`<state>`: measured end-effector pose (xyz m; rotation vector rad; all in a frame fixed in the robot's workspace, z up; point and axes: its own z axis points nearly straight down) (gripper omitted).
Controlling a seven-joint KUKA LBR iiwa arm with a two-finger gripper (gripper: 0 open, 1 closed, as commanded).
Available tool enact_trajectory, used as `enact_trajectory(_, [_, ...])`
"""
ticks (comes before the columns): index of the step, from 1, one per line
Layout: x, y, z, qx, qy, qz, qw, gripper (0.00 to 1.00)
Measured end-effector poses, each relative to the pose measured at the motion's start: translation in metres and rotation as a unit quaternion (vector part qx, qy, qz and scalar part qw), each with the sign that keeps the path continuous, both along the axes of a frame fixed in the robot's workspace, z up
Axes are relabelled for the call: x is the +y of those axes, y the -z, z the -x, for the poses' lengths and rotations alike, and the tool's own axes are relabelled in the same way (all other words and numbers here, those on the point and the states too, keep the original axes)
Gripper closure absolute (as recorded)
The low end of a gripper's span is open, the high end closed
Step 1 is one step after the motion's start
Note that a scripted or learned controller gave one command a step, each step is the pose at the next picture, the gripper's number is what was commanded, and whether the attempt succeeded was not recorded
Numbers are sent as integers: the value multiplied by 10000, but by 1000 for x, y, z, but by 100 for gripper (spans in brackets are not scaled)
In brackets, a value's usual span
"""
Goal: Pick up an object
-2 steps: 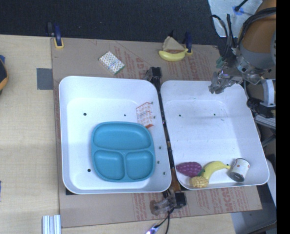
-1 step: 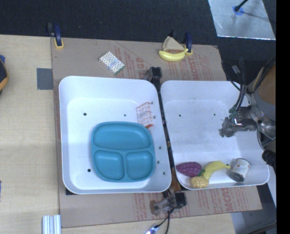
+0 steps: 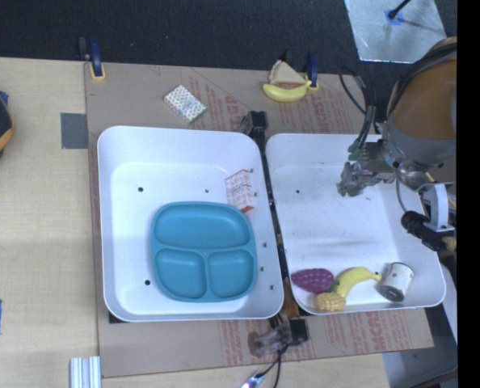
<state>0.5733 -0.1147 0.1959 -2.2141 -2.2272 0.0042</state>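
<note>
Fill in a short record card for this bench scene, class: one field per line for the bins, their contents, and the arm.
left bin: blue divided plate, small packet
right bin: purple grapes, corn, banana, small can, all along the near edge
claw: over the right bin's far half, apart from the items
outside bins: second banana, patterned packet

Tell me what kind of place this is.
Probably a robotics lab bench for grasping trials: two shallow white plastic bins clamped on cardboard, toy fruit such as a yellow plastic banana, and a grey robot arm reaching in.
</note>
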Motion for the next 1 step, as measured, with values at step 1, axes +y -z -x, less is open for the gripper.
enact_trajectory(1, [32, 4, -4, 10, -1, -3, 10000, 100])
